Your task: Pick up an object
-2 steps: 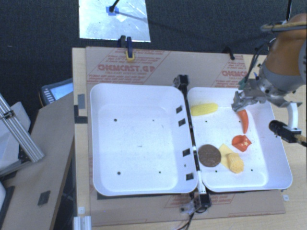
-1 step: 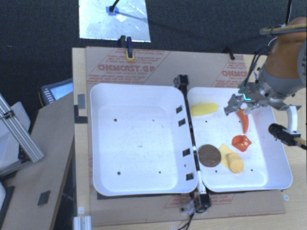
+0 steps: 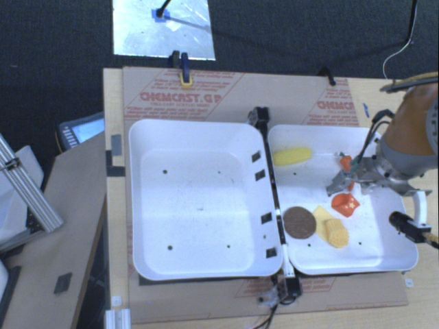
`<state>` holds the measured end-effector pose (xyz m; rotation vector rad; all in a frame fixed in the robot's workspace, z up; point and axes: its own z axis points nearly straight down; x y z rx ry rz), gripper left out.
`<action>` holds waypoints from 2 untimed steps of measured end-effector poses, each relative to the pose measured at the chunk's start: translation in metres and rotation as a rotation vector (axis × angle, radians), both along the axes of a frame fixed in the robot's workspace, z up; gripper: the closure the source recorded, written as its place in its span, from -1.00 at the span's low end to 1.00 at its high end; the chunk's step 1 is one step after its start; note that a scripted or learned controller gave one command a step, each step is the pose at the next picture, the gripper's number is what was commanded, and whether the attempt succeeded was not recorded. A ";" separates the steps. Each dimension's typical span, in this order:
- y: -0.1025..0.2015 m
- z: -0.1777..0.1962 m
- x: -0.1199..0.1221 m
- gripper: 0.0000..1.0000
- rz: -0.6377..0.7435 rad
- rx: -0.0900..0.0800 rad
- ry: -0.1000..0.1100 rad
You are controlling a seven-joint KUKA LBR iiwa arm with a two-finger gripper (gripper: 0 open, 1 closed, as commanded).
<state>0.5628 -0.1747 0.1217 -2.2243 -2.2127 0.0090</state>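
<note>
Camera view looks down at a slant on two shallow white plastic bins set side by side on a sheet of printed brown cardboard. Of the two, the left bin has a bare speckled floor, while the right bin holds the loose items. A long yellow corn-cob-shaped piece lies near the right bin's far left corner. Toward the near side, a flat round brown disc sits just inside the divider, with a pale yellow flat piece touching its right edge and a knobbly yellow-orange cylinder just beside that. A crumpled red-orange faceted object lies a little farther back, near the middle of the bin. The grey arm with its orange band reaches in from the right, and its two-finger gripper hangs low over the right bin, directly behind the red-orange object and close above it. Whether the jaws stand wide or narrow I cannot tell, since the metal parts blur together there; a small orange-red bit shows at the gripper's far side. A shiny foil square lies beyond the bench.
</note>
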 end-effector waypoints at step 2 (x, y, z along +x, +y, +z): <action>0.014 -0.026 -0.006 1.00 0.007 0.000 -0.012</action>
